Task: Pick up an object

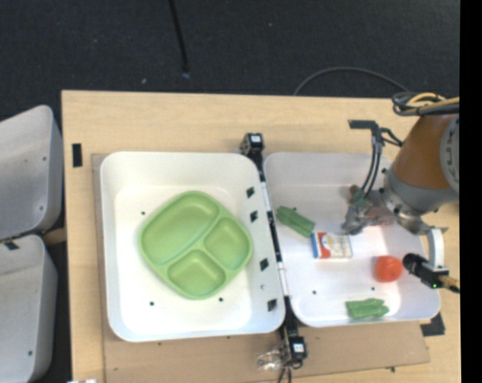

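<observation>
The right bin (305, 174) holds a small white carton with red and blue print (332, 246), a green pod-like piece (294, 220), a red-orange ball (389, 268) and a second green piece (365, 309) near the front wall. My gripper (357, 217) hangs low over this bin, just up and to the right of the carton, close to its corner. Nothing is visibly held in it. The arm's orange band (423, 156) sits above the gripper at the right.
A green three-compartment plate (195, 244) lies in the left bin (121, 309). A ridge with black clips (266, 230) divides the two bins. A black part of the arm (426, 271) reaches over the right bin beside the ball.
</observation>
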Tool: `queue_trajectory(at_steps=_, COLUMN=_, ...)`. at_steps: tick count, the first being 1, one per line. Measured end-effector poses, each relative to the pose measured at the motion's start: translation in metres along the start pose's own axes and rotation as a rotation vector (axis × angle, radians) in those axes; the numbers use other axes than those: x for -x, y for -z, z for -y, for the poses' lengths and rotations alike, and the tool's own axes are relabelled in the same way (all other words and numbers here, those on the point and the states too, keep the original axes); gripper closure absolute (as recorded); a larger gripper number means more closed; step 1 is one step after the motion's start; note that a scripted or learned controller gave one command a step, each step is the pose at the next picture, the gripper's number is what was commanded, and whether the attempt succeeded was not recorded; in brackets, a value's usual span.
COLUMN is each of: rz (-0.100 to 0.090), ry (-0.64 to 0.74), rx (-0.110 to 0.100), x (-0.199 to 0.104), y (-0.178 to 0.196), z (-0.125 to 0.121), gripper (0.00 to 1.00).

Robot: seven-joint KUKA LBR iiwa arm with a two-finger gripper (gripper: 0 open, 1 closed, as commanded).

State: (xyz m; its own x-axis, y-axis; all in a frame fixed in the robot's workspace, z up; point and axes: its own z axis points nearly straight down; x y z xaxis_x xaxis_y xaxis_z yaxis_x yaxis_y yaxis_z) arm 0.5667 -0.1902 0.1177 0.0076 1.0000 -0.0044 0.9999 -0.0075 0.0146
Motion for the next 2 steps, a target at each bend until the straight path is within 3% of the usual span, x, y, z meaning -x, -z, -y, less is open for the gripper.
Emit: queue_trajectory(at_steps=2, rz=-0.002, ry=0.013, rx=-0.008, x=0.008, y=0.105, z=-0.001, gripper=1.00)
